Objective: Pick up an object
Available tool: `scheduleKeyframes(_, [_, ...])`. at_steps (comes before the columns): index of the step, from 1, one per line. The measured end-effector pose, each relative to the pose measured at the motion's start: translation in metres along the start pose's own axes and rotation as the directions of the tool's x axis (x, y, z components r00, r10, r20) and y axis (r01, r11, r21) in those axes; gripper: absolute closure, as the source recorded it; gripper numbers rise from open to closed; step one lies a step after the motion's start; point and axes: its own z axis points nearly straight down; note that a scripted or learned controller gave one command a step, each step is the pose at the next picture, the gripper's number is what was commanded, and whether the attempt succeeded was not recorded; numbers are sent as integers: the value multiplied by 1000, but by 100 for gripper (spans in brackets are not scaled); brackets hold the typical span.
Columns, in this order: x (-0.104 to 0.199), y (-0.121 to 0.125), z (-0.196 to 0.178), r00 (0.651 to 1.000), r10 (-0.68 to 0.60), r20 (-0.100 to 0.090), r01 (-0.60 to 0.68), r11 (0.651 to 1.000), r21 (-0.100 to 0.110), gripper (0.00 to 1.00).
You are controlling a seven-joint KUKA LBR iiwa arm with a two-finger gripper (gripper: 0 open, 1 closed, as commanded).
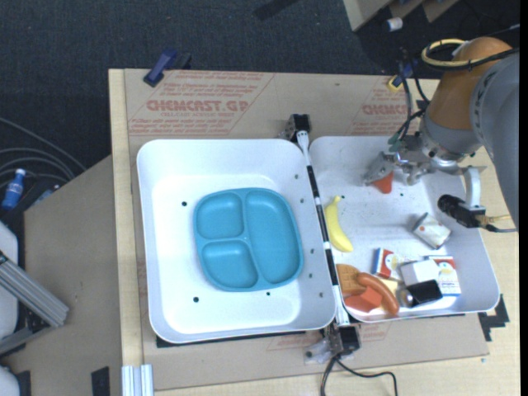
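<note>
My gripper (394, 172) is low over the back of the right bin (355, 151), reaching in from the right. A small red object (382, 184) lies right at its left tip, touching or nearly touching it; I cannot make out whether it is gripped. A yellow banana (337, 226) lies along the bin's left wall. A small white block (431, 234) sits to the right of the middle. At the front are an orange and red curved piece (368, 292), a small blue and red card (381, 261), a white and red box (443, 274) and a black item (423, 293).
The left bin (165, 180) holds a blue divided plate (247, 238). A black divider with clamps (299, 127) runs between the bins. Cables hang by the arm (462, 97) at the upper right. A blue clip (161, 67) lies on the bench's far left corner.
</note>
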Motion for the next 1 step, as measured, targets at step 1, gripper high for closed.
scheduleKeyframes(1, [-1,0,-11,1000,0,3,0,1000,-2,100])
